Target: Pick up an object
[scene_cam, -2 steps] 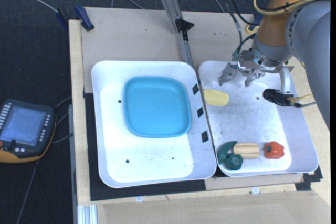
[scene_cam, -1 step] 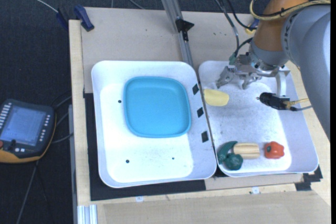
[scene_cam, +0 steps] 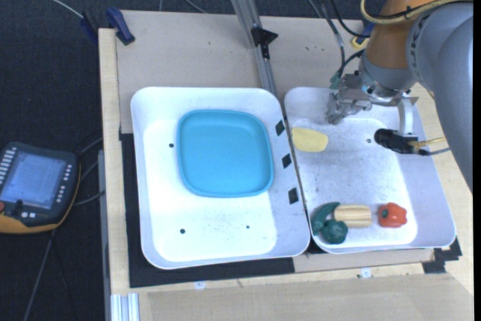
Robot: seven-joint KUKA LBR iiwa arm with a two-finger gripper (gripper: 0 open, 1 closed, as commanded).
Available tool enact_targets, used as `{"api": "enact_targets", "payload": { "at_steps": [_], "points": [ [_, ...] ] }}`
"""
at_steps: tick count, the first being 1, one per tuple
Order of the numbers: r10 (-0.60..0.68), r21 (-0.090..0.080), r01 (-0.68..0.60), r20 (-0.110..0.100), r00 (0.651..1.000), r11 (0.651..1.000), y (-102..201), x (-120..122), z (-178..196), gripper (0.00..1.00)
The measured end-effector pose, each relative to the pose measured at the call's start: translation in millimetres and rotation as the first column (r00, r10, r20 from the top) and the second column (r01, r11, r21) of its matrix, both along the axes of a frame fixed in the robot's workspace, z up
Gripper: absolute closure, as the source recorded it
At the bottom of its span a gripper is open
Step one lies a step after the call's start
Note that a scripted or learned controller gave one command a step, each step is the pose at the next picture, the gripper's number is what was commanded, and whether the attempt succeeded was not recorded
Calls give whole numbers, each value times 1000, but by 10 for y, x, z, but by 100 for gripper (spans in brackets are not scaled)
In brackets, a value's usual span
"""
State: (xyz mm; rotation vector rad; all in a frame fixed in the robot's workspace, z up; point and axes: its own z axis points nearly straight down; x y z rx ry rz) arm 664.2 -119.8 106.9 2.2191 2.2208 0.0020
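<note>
Camera view:

1. Gripper (scene_cam: 335, 113): positioned over the far end of the right bin (scene_cam: 361, 177), pointing down toward the bin floor. How far it is open cannot be told at this angle. No item is seen in its grasp. It sits near the yellow item (scene_cam: 310, 139) but apart from it.

2. Right bin contents, four items in total:
- One yellow item, on the floor by the bin's left wall, nearer than the gripper.
- One green item (scene_cam: 329, 222), at the near edge.
- One tan item (scene_cam: 354, 216), lying on its side and touching the green item on that item's right.
- One red item (scene_cam: 391, 215), just beside the right end of the tan item.
The three near-edge items form a row, well apart from the gripper.

3. Left bin (scene_cam: 158, 162) contents, one item:
- One blue plate (scene_cam: 225, 152), lying flat in the far half.

4. Bench surroundings:
- One pendant (scene_cam: 34, 180) lies on the floor, left of the bench.
</note>
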Motion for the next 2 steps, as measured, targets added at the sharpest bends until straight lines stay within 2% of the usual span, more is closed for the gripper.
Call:
{"api": "enact_targets", "payload": {
  "at_steps": [1,2],
  "points": [
    [-1,0,1,2,1000,1000,-38,47,440,100],
    [0,0,0,4,1000,1000,49,101,1015,100]
  ]
}}
